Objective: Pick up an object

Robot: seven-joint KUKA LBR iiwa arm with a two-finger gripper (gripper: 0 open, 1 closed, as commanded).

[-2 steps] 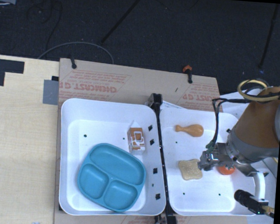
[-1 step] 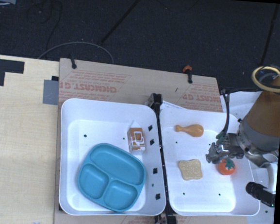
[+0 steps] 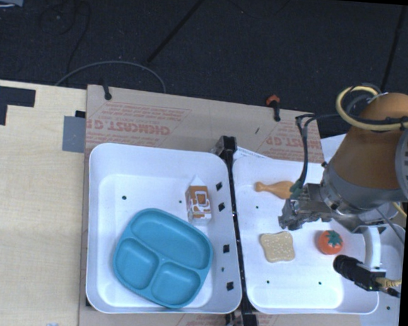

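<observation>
**Ana:** Dark carpet with loose cables runs behind the bench, and a pale wooden top fills the nine o'clock side. What sits on it?

**Ben:** A cardboard sheet (image 3: 193, 126) with red print, and on that two shallow white bins side by side. The left bin (image 3: 106, 186) holds a blue divided plate (image 3: 162, 256), three compartments, lying toward six o'clock of that bin. A small orange and white carton (image 3: 199, 203) stands just off the plate's one o'clock corner, apart from it or barely touching; I cannot tell which.

**Ana:** And the right bin (image 3: 306, 295)?

**Ben:** A slice of toast (image 3: 277, 246) lies flat near its middle. A tan drumstick-shaped piece (image 3: 275, 188) lies at twelve o'clock from the toast, near the far wall. A red tomato with a green top (image 3: 330, 241) sits at three o'clock from the toast, well apart from it.

**Ana:** Where is the arm?

**Ben:** It comes in from three o'clock, orange band high over the bin's far right corner. The gripper (image 3: 293, 218) hangs low between the drumstick and the toast, just at one o'clock of the toast.

**Ana:** Is it gripping anything?

**Ben:** I cannot tell. Its tip is a dark cluster seen from above, and how wide it stands is not readable. Nothing shows between its tips.
</observation>
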